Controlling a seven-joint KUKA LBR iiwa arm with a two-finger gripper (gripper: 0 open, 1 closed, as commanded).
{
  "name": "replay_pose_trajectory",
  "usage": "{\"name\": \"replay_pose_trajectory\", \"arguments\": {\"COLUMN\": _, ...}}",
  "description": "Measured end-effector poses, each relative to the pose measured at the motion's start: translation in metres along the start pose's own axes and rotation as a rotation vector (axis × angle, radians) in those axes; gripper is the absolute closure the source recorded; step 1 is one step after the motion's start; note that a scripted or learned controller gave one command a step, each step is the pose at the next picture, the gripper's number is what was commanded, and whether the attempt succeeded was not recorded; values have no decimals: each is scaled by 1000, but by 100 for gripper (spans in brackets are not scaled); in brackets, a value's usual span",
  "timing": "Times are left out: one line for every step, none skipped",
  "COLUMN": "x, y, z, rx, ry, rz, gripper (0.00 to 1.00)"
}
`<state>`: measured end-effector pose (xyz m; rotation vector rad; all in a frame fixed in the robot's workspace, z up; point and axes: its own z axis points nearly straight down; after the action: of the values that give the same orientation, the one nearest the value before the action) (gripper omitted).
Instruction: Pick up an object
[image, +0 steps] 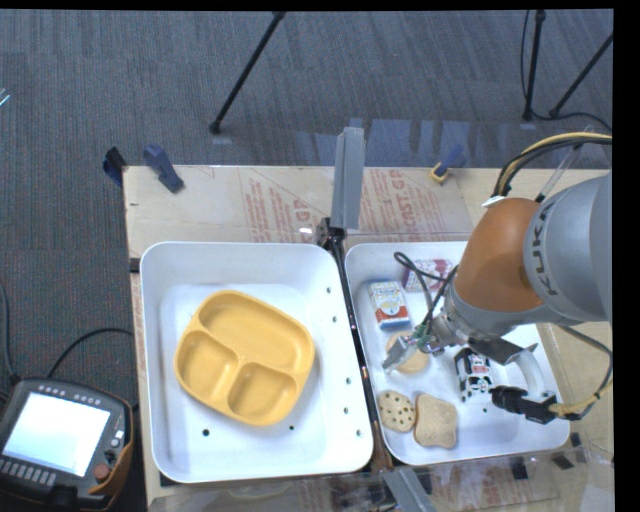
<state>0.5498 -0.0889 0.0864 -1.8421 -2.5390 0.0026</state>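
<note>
The bench (250, 205) bears the left bin (155, 300) and right bin (545, 432).

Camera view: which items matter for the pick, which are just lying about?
In play, right bin:
- gripper, low over a round pale item
- cookie
- toast slice
- small blue box

Lying about:
- yellow divided plate in left bin
- blue clamp
- pendant

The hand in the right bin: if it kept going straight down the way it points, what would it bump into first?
Most likely the round tan cookie right under the hand, lying on the right bin's floor. Depth is hard to judge from above, so it may already be touching.
</note>
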Motion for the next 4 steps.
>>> {"name": "replay_pose_trajectory", "arguments": {"x": -1, "y": 0, "z": -9, "rx": 1, "ry": 1, "rz": 6, "gripper": 100}}
{"name": "replay_pose_trajectory", "arguments": {"x": -26, "y": 34, "z": 0, "rx": -1, "ry": -1, "rz": 320, "gripper": 100}}
{"name": "replay_pose_trajectory", "arguments": {"x": -24, "y": 43, "z": 0, "rx": 1, "ry": 0, "rz": 847, "gripper": 100}}
{"name": "replay_pose_trajectory", "arguments": {"x": -85, "y": 16, "z": -1, "rx": 0, "ry": 0, "rz": 1041, "gripper": 100}}
